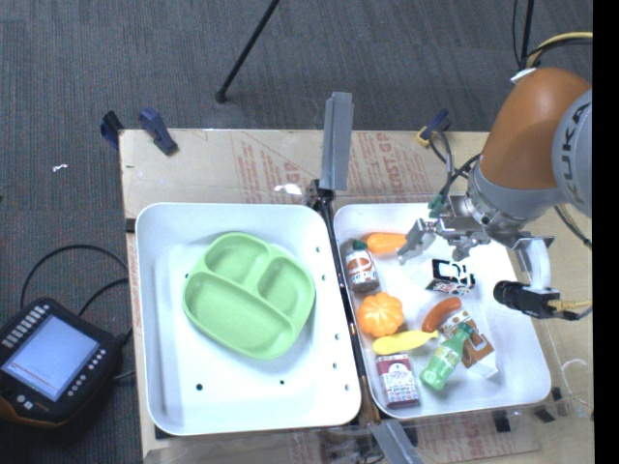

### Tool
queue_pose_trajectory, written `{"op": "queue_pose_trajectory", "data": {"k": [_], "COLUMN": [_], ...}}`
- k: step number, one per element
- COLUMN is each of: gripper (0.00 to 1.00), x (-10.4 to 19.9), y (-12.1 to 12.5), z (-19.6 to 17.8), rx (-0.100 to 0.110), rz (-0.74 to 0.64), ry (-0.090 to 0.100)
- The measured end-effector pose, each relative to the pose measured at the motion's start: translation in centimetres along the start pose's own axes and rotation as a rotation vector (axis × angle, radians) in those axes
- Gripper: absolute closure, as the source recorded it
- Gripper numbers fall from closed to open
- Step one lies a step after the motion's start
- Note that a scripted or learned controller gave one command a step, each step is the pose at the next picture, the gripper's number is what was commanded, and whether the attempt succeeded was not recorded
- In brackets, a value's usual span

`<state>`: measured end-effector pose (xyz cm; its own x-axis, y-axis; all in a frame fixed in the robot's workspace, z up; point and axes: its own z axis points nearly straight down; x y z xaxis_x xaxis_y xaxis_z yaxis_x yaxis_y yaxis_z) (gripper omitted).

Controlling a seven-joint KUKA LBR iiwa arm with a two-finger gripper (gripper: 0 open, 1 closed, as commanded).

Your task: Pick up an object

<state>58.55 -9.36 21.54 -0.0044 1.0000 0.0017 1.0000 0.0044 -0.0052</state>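
The arm (537,138) reaches in from the right and hangs over the far part of the right bin (537,380). The gripper (428,238) points left. Its fingers stand apart, and nothing lies between them. One fingertip sits just beside the right end of the carrot (385,244), at the far side of the bin.

No single object is named by the task, so any item in the right bin qualifies. Contents, far to near:
- carrot, far side, lying crosswise;
- brown bottle (362,267), by the left wall;
- small black-and-white item (451,275), right of centre, under the wrist;
- orange pumpkin (379,314), centre;
- red sausage (441,313), right of the pumpkin;
- banana (403,341), just near of the pumpkin;
- green bottle (443,361), tilted, beside a brown carton (475,346);
- red box (397,378), near edge.

The left bin (155,259) holds a green divided plate (250,294).

Step in hand, as judged: approach. The gripper is above the objects and no grasp is made.

Next move requires: select one target, most likely the carrot as the closest item. Centre the open fingers across its narrow width, descend until they straddle it, then close. The brown bottle is near the carrot; a crooked descent could strike it.
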Motion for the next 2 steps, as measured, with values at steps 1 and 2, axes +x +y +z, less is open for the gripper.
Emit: {"op": "queue_pose_trajectory", "data": {"k": [1,2], "gripper": [0.00,0.00], "x": [-0.7,-1.0], "y": [-7.7,-5.1], "z": [6.2,13.0], "rx": [0.001,0.000], "rz": [-0.306,-0.275], "ry": [0.001,0.000]}}
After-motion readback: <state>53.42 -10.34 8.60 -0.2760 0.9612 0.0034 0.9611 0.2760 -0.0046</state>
